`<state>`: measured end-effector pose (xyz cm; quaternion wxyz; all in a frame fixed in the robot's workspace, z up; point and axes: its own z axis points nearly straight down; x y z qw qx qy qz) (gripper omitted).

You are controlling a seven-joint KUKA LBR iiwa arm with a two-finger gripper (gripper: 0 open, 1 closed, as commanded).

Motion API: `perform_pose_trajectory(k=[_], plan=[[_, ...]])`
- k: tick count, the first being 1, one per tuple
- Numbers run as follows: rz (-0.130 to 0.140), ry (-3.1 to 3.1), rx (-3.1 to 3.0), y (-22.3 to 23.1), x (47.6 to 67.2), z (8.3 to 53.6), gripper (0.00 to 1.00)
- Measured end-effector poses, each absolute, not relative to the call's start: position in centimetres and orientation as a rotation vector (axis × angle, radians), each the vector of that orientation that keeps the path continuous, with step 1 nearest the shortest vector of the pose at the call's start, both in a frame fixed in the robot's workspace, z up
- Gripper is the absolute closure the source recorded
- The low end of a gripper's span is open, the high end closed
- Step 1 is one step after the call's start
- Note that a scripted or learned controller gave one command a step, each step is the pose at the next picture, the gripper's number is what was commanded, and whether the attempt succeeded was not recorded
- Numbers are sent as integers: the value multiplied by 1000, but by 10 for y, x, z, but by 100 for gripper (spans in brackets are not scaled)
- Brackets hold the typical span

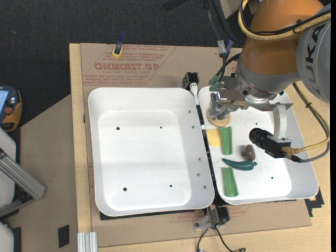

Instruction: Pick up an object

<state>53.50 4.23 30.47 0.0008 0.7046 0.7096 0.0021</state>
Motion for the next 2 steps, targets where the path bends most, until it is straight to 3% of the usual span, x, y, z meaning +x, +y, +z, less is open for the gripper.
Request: perform_pose_trajectory(k=[1,2], plan=[[-3,2220,2226,16,501,308,100],[8,2226,2214,54,479,340,100]])
